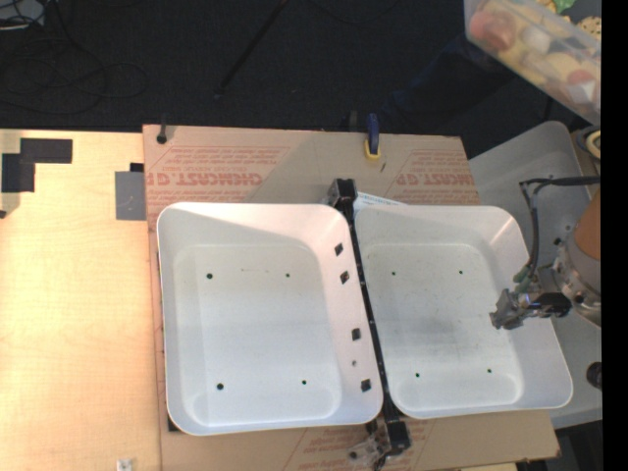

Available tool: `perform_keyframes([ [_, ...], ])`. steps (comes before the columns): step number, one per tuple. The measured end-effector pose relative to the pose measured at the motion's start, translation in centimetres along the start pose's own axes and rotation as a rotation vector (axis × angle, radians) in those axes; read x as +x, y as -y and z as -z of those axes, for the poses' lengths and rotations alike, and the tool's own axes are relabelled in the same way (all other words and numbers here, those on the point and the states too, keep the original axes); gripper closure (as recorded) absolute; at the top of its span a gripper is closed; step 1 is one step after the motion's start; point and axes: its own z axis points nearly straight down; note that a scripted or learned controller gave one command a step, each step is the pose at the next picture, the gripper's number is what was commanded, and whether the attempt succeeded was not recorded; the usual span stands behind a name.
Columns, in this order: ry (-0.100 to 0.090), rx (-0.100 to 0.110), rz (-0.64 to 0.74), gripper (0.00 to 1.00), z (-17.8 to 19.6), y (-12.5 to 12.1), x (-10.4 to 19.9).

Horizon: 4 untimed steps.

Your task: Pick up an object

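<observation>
Item: object for picking, location I cannot tell from my feed. Pincer (508,312): low over the right white bin (442,400), just inside its right wall, and I cannot tell whether it is open or closed. Surroundings: left white bin (186,400) touching the right one along black clips (355,334), both on printed cardboard (245,170) over the pale wooden surface (74,341), with a blue-and-yellow clamp (373,136) at the cardboard's far edge.
</observation>
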Motion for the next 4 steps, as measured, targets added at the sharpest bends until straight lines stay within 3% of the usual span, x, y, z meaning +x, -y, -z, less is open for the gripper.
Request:
perform_keyframes([
  [1, 0.002, -0.006, 0.007, 1.00, 7.5, -0.7, 7.0],
  [2, 0.001, -0.002, 0.006, 1.00, 7.4, -1.4, 11.9],
  [3, 0.000, 0.004, 0.000, 1.00, -5.2, 0.1, 8.7],
  [4, 0.004, -0.004, -0.002, 1.00, -11.7, -0.1, -5.0],
])
